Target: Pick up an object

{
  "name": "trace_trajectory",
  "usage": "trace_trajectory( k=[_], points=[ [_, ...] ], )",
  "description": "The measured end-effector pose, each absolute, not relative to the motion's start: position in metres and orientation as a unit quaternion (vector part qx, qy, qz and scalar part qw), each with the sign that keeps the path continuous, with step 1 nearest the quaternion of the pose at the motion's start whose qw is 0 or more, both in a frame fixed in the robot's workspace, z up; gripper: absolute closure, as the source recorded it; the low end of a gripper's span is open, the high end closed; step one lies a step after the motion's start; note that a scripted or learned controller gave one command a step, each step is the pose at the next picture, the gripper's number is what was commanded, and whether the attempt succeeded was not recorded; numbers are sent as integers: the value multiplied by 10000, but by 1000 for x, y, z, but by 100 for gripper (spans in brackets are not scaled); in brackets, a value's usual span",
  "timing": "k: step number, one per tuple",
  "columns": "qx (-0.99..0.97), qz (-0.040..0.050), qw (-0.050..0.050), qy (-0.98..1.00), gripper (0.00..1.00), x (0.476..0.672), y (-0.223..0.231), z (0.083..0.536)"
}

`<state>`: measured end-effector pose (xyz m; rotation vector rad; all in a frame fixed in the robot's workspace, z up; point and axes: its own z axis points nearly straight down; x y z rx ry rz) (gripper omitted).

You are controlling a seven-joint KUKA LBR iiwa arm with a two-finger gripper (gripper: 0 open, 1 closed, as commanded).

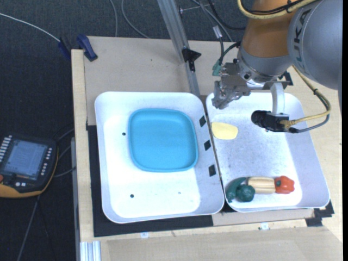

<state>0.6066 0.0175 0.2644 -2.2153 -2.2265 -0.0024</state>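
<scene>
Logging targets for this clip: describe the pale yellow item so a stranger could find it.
Find the right bin. The pale yellow piece lies flat near its far left corner, just below the gripper. Unlike the green, tan and red items along the near edge, it lies alone.

right bin (312, 162) centre open, toys (261, 186) crowd front

Partial dark letters, apparently "UK", on the grey arm (321, 34) casing at upper right.

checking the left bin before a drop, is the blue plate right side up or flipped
Right side up: the blue plate lies flat in the left bin, raised rim around a sunken centre, hollow facing the camera, nothing on it.
</scene>
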Motion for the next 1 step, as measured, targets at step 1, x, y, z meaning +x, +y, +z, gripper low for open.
trace_trajectory(
  k=[1],
  points=[
    [-7055, -6, 5, -7087, 100, 599, 70, 265]
  ],
)
